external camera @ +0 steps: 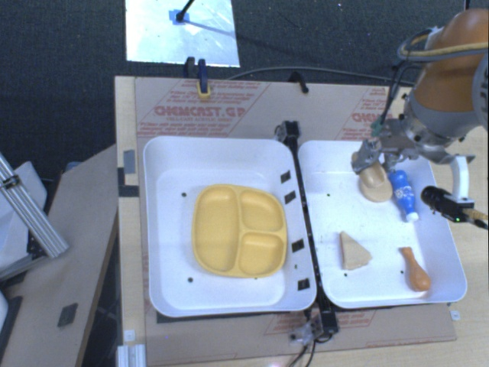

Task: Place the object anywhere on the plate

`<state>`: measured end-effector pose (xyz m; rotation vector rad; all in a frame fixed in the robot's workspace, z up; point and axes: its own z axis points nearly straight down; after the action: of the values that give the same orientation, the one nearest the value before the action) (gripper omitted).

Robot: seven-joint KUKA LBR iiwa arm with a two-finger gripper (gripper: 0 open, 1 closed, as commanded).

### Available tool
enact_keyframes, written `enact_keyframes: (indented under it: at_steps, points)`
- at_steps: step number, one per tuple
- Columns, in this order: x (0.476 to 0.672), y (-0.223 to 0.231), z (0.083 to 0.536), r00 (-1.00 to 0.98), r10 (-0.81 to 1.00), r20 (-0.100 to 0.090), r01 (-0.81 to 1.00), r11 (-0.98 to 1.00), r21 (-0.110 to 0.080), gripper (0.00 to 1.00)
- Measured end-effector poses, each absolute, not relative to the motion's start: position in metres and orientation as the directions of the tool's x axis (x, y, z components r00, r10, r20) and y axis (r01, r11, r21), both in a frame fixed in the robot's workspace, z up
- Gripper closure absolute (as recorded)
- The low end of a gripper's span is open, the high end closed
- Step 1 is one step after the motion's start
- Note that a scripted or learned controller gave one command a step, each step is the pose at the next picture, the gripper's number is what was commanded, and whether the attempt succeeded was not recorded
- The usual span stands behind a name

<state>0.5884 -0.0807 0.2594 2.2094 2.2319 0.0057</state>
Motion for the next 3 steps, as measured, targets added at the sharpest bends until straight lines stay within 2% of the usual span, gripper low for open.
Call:
enact_keyframes:
  at_steps: [1,2,3]
  points:
    - [0.603,-0.028,0.255,-0.01,1.0,0.002,1.0,0.01,0.003,1.0]
    - [0.595,0.023,0.245,-0.009,1.0,0.002,1.0,0.009,0.001,1.0]
    - [0.602,0.077,0.246,-0.01,1.0,0.002,1.0,0.01,0.002,1.0]
